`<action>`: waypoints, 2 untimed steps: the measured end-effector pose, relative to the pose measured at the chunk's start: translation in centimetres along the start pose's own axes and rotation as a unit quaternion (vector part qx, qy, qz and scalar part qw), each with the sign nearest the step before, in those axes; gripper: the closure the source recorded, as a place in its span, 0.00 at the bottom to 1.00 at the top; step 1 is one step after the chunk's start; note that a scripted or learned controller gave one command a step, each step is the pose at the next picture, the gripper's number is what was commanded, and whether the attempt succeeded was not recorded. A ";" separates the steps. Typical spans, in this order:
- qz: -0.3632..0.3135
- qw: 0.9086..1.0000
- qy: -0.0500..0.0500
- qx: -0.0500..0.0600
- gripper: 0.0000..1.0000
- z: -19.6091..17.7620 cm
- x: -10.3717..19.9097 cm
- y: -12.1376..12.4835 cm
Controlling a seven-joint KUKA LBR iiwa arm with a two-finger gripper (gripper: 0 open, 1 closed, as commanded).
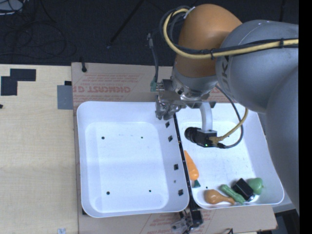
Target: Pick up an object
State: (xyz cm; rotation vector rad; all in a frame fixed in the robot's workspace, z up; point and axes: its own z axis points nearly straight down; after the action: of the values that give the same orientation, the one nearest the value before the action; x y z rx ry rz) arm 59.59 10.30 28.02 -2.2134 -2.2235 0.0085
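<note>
Over the bench, seen from above at a slant:

Arm: grey KUKA arm point(263, 62) reaches in from 3 o'clock; its orange band point(209, 28) sits at about 12 o'clock above the right bin.

Gripper: gripper point(165, 112) hangs over the far end of the divider between the two bins, at roughly 11 o'clock of the right bin. Dark metal, seen from above.

Jaws: cannot tell whether spread or pressed together; the wrist hides the tips, and nothing is visible between them.

Left bin: white left bin point(85, 130) shows a bare floor with a few small dark dots.

Right bin: white right bin point(265, 145) holds all the objects, clustered at its near end.

Carrot: orange carrot point(191, 165) lies along the divider wall at 7 o'clock of the right bin, at 5 o'clock from the gripper and well apart from it, lying on the bin floor.

Pear-shaped piece: tan-orange piece point(214, 196) lies at the near rim, at 6 o'clock.

Green items: a long green item point(229, 192) lies just beside the tan piece; a rounder green item point(255, 184) lies at 5 o'clock.

Black block: small black block point(242, 188) rests between the two green items, touching them.

Cable: yellow cable point(234, 130) loops under the wrist to a black unit point(199, 136) hanging over the right bin's middle.

Bench: pale wood bench point(34, 155) with cardboard under the bins.
</note>
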 end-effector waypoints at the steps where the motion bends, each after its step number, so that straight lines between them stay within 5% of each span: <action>1: 0.000 1.000 0.000 0.000 1.00 8.6 3.1 4.8; 2: 0.000 1.000 0.001 -0.004 1.00 2.3 8.5 4.9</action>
State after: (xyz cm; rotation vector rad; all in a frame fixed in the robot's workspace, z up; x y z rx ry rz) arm 64.42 18.80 25.66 -2.2169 -2.2265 -0.0037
